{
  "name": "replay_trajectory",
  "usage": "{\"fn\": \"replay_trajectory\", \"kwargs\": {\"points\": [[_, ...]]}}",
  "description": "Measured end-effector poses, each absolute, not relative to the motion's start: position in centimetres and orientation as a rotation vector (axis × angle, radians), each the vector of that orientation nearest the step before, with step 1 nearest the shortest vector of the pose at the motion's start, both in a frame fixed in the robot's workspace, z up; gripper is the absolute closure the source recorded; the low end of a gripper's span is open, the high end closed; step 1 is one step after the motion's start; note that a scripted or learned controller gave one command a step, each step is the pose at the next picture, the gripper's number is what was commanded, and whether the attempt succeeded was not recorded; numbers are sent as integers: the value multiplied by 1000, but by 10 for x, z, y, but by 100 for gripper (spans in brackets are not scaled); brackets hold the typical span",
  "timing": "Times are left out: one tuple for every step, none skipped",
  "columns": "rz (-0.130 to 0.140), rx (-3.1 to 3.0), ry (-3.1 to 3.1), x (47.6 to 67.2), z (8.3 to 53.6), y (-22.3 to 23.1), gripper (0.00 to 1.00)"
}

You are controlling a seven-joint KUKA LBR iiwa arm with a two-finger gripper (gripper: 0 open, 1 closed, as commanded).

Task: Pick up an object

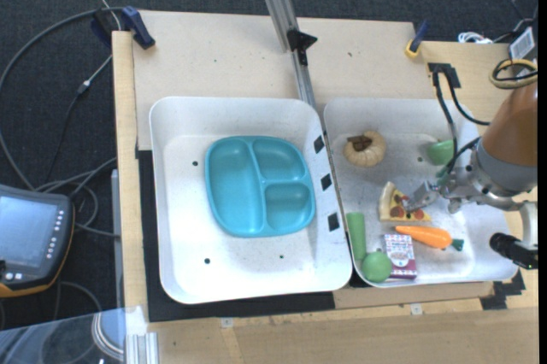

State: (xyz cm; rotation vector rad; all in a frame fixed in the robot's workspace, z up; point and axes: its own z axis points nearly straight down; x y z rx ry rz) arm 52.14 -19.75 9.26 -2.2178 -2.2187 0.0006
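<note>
Front edge of right bin (479, 273): one green ball (375, 267), touching the near rim, one small pink-and-white packet (400, 255) just beside it on the right. One green cylinder (355, 231) stands against the divider wall, right behind the ball. One orange carrot (426, 236) lies flat, mid-bin, its green tip pointing right. One pizza slice (395, 204) sits directly behind the carrot, close but apart from it. One tan, pumpkin-like piece (365, 149) sits toward the far left of the bin, open floor around it. One green object (441, 152) sits at the far right, partly hidden by cables. Seven loose items total, all in the right bin, mostly crowded to the front-left corner.

Gripper (421, 198) is low over the bin, at the right edge of the pizza slice, between it and the carrot. Fingers are too small and cluttered to read; cannot tell if they are apart or closed, and nothing is clearly held. Arm (513, 144) enters from the right, covering the bin's right side.

Left bin (184, 268): one teal divided plate (259, 184), three compartments, centred. Bare white floor all round it, widest at front and left. Bins touch along the shared middle wall. Open room in the right bin: the strip between the pumpkin piece and the pizza.
</note>
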Motion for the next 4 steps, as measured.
{"fn": "replay_trajectory", "kwargs": {"points": [[-4, -2220, -2223, 523, 105, -198, 100], [-3, -2222, -2227, 528, 149, -196, 100], [-5, -2223, -2229, 538, 203, -190, 100], [-5, -2224, -2229, 540, 258, -190, 100]]}}
